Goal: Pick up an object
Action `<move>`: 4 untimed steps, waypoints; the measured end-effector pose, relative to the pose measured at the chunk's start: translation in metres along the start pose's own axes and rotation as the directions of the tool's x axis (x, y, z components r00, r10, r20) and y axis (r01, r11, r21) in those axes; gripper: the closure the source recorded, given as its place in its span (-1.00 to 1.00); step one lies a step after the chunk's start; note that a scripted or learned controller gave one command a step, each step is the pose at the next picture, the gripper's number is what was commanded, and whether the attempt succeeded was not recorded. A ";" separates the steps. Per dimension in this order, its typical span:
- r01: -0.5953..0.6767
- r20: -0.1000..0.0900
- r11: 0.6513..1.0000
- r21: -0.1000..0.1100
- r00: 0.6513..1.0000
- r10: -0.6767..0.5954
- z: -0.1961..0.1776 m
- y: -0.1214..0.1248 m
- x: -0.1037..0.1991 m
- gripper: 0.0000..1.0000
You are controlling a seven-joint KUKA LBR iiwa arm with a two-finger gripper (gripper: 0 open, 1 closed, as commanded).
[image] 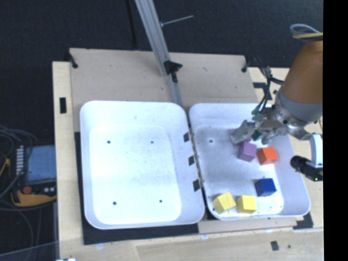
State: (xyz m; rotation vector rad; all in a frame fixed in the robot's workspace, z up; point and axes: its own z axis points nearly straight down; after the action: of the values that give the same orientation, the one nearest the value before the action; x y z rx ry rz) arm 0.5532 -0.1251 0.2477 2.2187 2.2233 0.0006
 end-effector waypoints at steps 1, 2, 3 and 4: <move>-0.002 0.000 1.000 -0.001 1.000 0.002 0.000 0.000 0.000 -1.00; -0.004 0.000 1.000 0.005 1.000 0.004 0.045 0.007 0.000 -1.00; -0.003 0.000 1.000 0.006 1.000 0.003 0.100 -0.003 -0.006 -1.00; -0.003 0.002 1.000 -0.002 1.000 0.003 0.150 -0.002 -0.008 -1.00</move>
State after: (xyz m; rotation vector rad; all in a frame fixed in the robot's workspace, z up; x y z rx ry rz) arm 0.5512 -0.1327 0.0977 2.2206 2.2181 0.0004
